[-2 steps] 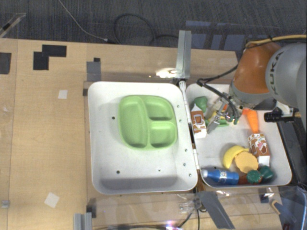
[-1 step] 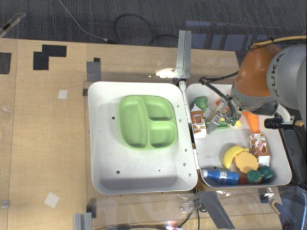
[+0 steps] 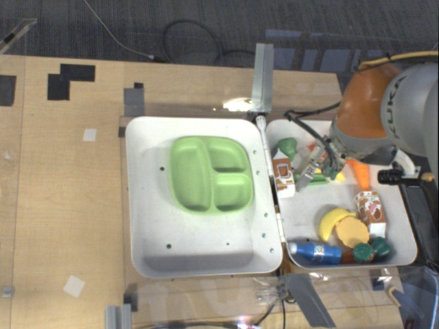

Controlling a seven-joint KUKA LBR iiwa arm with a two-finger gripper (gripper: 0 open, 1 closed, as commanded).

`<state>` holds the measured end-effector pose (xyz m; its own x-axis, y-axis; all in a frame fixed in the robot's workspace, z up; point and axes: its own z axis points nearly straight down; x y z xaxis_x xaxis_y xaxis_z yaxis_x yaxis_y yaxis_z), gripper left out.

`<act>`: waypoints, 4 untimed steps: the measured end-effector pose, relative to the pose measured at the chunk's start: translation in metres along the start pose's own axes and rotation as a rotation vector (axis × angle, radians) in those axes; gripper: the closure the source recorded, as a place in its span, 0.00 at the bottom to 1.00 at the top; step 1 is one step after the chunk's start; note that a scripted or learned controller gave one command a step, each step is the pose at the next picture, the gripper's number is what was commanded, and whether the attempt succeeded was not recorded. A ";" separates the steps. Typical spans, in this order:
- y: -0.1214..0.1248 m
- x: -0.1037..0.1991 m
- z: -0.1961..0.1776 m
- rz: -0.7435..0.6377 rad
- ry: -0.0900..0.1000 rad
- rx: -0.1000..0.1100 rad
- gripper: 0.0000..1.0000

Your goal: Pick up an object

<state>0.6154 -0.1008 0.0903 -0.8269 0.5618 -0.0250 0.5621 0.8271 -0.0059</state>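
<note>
Tool (image 3: 317,168) low in the right bin (image 3: 302,214); can't tell its grip state

In the right bin (image 3: 405,249) lie a green pepper (image 3: 286,145), a small carton (image 3: 282,175), an orange carrot (image 3: 361,175), a yellow banana (image 3: 332,221), a blue bottle (image 3: 317,253) and another carton (image 3: 370,208).

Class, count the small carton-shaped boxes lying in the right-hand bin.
2. One carton lies by the bin's left wall, near the gripper; another carton lies toward the right side. The arm may hide more.
</note>
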 end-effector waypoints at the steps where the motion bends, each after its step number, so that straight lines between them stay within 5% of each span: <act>1: -0.002 0.001 0.000 0.056 0.002 0.003 0.00; 3: -0.016 0.018 -0.001 0.134 -0.003 -0.006 0.00; 4: -0.014 0.016 -0.001 0.343 0.004 0.007 0.00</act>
<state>0.5940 -0.1033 0.0909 -0.5896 0.8074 -0.0229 0.8077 0.5896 -0.0047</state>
